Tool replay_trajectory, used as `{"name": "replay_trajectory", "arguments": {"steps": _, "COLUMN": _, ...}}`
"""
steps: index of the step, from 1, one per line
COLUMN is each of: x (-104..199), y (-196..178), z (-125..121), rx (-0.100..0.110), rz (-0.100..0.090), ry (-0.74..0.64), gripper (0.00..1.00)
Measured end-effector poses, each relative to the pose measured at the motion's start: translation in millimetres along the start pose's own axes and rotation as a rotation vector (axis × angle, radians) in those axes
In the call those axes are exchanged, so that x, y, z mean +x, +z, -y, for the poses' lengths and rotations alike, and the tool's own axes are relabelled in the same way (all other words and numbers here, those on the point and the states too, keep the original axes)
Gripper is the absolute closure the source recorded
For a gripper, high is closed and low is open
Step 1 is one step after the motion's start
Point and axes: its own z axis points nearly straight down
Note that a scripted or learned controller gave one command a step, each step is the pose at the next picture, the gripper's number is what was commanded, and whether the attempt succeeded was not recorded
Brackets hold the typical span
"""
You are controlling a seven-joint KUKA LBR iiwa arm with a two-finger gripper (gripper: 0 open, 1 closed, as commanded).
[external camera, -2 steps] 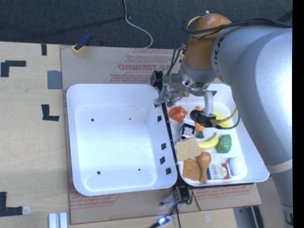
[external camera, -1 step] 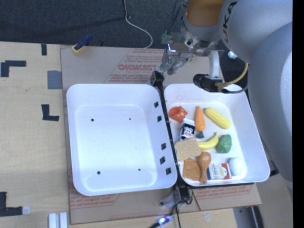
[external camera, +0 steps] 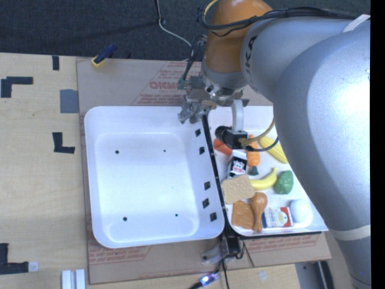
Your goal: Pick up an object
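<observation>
Over left bin (external camera: 96, 161) rim, hand (external camera: 191, 110)

A wooden bench (external camera: 36, 179) with black marks meets dark carpet (external camera: 78, 11).

The left bin (external camera: 144, 179) lay bare and open to me; toys (external camera: 255, 185) crowded the right bin (external camera: 313, 221), my own arm (external camera: 319, 101) overhanging it.

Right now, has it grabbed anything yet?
Nothing looks picked yet. The gripper hangs over the far rim of the left bin, with nothing visible between its fingers. The toy food, such as the bananas and bread, lies in the right bin. The pick remains.
</observation>
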Motion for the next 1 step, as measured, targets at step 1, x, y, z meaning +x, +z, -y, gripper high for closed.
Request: {"name": "replay_trajectory", "arguments": {"steps": 1, "x": -6.5, "y": -109.4, "z": 18.4, "rx": -0.012, "rz": -0.001, "ry": -0.001, "gripper": 1.0}}
